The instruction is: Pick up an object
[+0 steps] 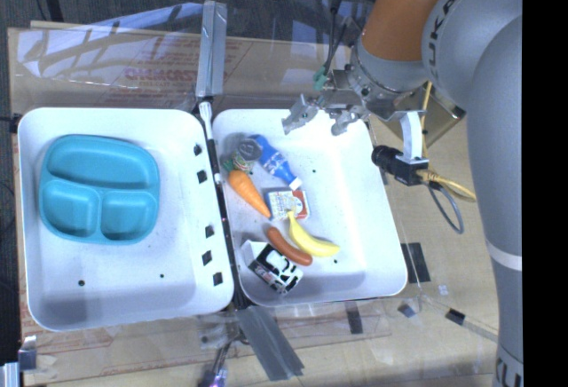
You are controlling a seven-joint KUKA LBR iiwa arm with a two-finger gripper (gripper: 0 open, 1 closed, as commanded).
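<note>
Gripper (pixel 321 116) hangs over the far edge of the right bin (pixel 377 199), its two fingers spread apart with nothing between them. One finger (pixel 298 115) points toward the divider side, the other (pixel 344 120) sits nearer the bin's far right corner. Both fingertips are above the rim area, well apart from the pile of things below.

Inside the right bin, the far right part of the floor is bare white, and so is the strip along the right wall. The things crowd the left and middle: a carrot (pixel 248 191) lies close to the left wall, a blue bottle (pixel 269 160) beyond it, a small carton (pixel 288 202) in the middle, a banana (pixel 308 238) touching a sausage (pixel 288 247), and a black-and-white item (pixel 274 271) near the near-left corner. That makes six things, one of each.

Left bin (pixel 53 288) holds one blue tray (pixel 99 188) with three compartments, set toward its far left; the near half of that floor is bare.

Arm (pixel 461 48) comes in from the right, its orange band (pixel 404 8) above the wrist, the wrist tilted down toward the bin's far edge. A black cable fitting (pixel 397 161) hangs beside the wrist over the right rim.
</note>
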